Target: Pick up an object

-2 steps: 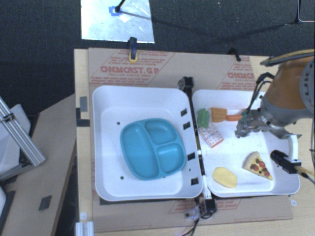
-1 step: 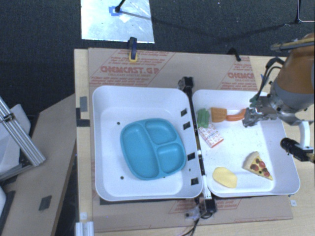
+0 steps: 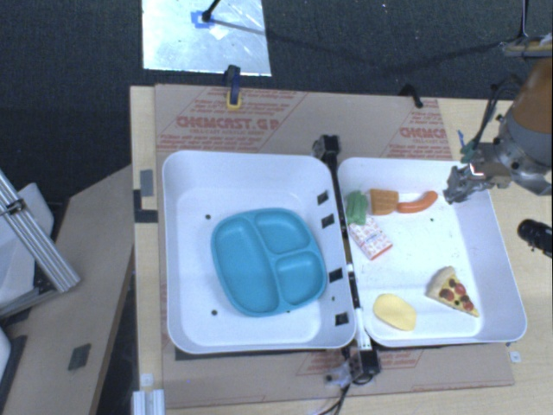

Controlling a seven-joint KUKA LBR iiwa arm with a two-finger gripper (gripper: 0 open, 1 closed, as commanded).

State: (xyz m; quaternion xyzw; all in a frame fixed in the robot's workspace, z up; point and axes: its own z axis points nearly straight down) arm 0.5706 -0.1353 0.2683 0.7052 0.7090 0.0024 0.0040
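At the frame's right edge, the hand (image 3: 460, 184) is held above the right bin (image 3: 505, 271), near the sausage (image 3: 417, 201); its opening cannot be told.

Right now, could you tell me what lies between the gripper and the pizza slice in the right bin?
In the camera view, only bare white bin floor lies between the gripper and the pizza slice.

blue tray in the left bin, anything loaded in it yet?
Empty. The blue tray lies flat in the left bin, and all three compartments show bare blue plastic. The toy food is in the right bin.
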